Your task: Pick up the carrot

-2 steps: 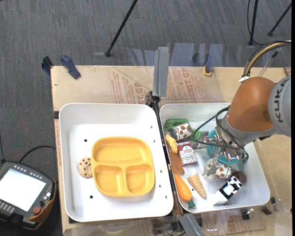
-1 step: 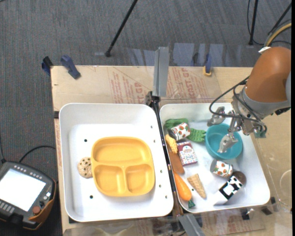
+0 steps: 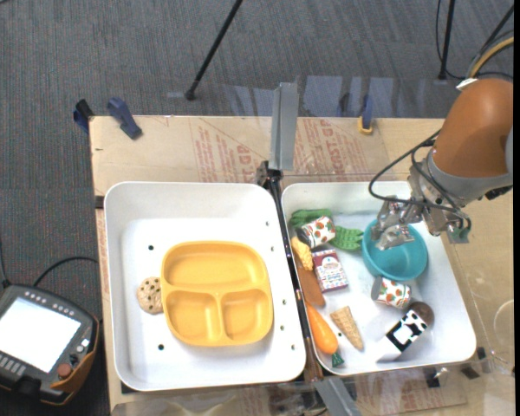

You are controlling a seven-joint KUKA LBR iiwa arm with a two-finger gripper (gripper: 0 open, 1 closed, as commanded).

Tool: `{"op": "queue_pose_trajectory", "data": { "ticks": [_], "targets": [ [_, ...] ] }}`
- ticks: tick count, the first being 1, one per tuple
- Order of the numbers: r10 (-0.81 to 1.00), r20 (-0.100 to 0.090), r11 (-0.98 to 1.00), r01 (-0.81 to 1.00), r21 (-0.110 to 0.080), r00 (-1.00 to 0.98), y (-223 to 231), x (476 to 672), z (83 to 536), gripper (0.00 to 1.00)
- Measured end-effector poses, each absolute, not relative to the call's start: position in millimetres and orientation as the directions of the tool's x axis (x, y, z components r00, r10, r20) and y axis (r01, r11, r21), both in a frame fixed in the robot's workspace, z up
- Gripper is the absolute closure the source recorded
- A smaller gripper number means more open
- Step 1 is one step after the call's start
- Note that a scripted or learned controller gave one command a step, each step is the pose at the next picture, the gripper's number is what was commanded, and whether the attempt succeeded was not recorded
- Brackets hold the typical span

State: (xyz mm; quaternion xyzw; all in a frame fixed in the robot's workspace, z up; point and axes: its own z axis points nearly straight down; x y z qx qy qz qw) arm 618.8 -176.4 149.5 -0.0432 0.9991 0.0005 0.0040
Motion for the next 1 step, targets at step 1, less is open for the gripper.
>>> {"op": "queue_pose_trajectory", "data": {
  "ticks": [1],
  "targets": [
    [-0.132, -0.011, 0.991, -0.132, -0.005, -0.991, -213.6, 608.8, 226.6, 1.00]
  ]
}}
